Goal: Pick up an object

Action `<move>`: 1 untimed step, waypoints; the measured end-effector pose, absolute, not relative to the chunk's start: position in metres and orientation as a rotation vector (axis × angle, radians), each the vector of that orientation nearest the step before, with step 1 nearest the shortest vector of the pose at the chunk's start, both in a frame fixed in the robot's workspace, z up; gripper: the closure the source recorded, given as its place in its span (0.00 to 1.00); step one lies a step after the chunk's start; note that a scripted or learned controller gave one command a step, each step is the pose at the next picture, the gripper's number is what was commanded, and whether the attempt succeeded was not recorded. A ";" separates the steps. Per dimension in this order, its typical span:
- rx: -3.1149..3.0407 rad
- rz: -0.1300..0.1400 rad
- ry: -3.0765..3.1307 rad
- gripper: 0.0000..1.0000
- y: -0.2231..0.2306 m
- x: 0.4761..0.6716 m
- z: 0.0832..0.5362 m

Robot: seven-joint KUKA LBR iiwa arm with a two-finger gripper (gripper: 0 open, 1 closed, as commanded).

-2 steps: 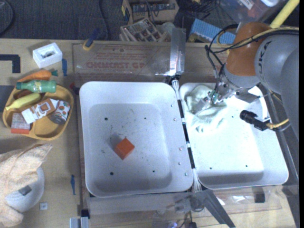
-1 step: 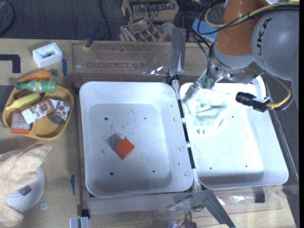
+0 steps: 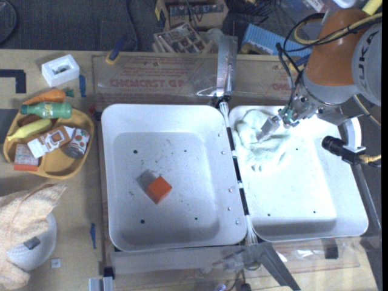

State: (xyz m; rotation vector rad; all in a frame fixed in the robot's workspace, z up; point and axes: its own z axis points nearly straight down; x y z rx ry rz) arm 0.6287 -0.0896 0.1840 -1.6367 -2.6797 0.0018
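Note:
An orange block with a grey face (image 3: pixel 157 188) lies in the middle of the left bin (image 3: pixel 121 126). A crumpled pale white-green cloth (image 3: pixel 262 145) sits in the far left corner of the right bin (image 3: pixel 315 211). My gripper (image 3: pixel 268 127) reaches in from the upper right and points down and left onto the top of the cloth, its tip against or just above the fabric. Nothing can be seen held in it. The orange-banded wrist (image 3: pixel 339 47) rises above it.
A yellow bowl (image 3: pixel 48 168) with bottles and packets stands left of the bins, a white box (image 3: pixel 60 70) beyond it, and a beige cloth (image 3: pixel 30 223) at the front left. A black fitting (image 3: pixel 339 148) juts over the right bin's right rim.

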 end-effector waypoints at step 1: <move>-1.691 -0.002 -2.650 0.00 -0.140 0.641 0.093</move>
